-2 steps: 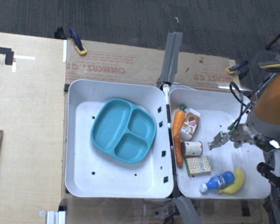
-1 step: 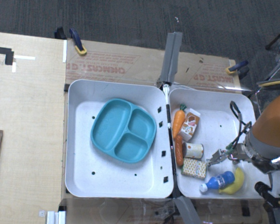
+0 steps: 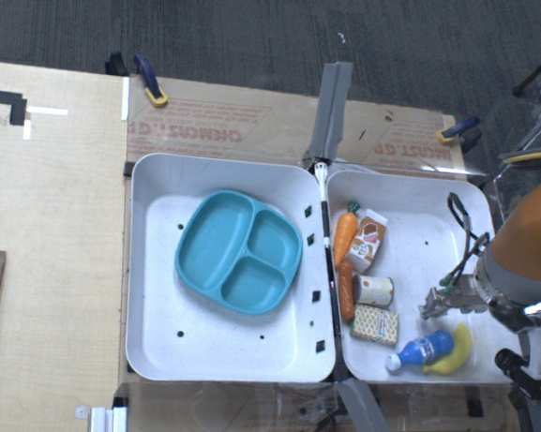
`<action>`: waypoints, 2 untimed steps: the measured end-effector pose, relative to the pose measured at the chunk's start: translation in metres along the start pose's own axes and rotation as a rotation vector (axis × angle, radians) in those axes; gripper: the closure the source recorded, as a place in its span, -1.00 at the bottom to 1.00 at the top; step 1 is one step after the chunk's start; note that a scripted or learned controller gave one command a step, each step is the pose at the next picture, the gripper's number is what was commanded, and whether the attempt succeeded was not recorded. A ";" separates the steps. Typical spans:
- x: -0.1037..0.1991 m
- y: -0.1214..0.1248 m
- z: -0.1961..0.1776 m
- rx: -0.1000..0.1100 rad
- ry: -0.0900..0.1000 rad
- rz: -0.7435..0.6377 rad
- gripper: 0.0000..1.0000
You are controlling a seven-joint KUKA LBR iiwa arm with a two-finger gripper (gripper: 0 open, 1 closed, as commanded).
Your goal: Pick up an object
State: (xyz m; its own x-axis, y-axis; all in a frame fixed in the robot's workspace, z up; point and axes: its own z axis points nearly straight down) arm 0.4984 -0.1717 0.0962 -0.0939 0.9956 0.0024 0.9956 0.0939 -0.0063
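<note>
**Arm over right bin, gripper low near bottle and banana**

Dark grey carpet runs along the top of the view; below it a pale wood bench (image 3: pixel 43 237) carries two shallow white plastic bins side by side, w/ brown cardboard (image 3: pixel 241 123) tucked behind them & blue-and-yellow clamps (image 3: pixel 150 82) at the back edge.

Left bin (image 3: pixel 147 341): a teal three-compartment plastic plate (image 3: pixel 239 252) lies flat, roughly centred.

Right bin (image 3: pixel 422 200): objects cluster along its left wall. An orange carrot (image 3: pixel 344 237) lies lengthwise against the divider, w/ a small white-and-orange carton (image 3: pixel 368 241) just beside it on the right. Below the carrot, a reddish sausage-shaped item (image 3: pixel 344 295) hugs the same wall. A small white cylindrical can (image 3: pixel 375 290) lies on its side next to it, & a tan patterned cracker-like block (image 3: pixel 375 324) sits just below the can. Nearer the front, a blue plastic bottle with white cap (image 3: pixel 422 352) lies tilted, touching a yellow banana (image 3: pixel 456 354) on its right.

Grey arm w/ orange band (image 3: pixel 533 229) reaches in from the right. Its two-finger gripper (image 3: pixel 442 303) sits low over the bin floor, just above the bottle & banana, apart from both. Nothing visible between the fingers; how far they're spread can't be made out at this angle.
</note>
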 end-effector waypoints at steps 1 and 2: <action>0.000 0.000 0.000 0.000 0.000 0.000 -1.00; 0.043 -0.018 0.008 -0.001 -0.001 0.002 -1.00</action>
State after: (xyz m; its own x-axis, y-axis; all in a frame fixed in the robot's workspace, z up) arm 0.4767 -0.1304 0.0889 -0.0917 0.9958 0.0016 0.9958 0.0917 -0.0053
